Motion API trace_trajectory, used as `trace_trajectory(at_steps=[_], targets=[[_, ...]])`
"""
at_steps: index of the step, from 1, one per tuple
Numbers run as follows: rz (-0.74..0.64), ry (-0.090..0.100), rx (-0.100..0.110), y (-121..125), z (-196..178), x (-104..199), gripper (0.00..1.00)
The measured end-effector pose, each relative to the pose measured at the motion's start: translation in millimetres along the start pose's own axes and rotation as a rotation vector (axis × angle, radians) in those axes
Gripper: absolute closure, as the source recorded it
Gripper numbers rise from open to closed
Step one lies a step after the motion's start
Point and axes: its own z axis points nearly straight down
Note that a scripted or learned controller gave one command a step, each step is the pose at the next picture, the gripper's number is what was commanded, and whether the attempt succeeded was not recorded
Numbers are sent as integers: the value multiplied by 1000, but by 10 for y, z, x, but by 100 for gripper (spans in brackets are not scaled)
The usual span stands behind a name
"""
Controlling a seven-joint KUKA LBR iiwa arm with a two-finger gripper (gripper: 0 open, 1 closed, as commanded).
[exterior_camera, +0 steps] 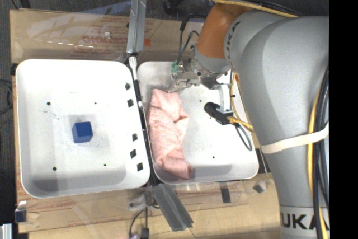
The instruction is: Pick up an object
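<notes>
A pink crumpled cloth [169, 132] lies along the left side of the right bin [224, 168], running from its upper middle down to the near wall. A small blue cube [82, 131] sits alone in the left bin [33, 120]. My gripper [180, 82] hangs at the upper end of the cloth, right at its top edge, near the right bin's far wall. The wrist and its cables cover the fingers, so I cannot make out whether anything is between them.
The big grey arm [279, 81] covers the right bin's right side and far corner. A grey metal bar [135, 22] stands behind the divider between the bins. Brown cardboard lies under both bins.
</notes>
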Motion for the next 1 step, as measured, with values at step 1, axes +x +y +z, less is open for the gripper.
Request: trace_trajectory(at_steps=[1], targets=[[5, 0, -6, 11, -1167, 371, 100]])
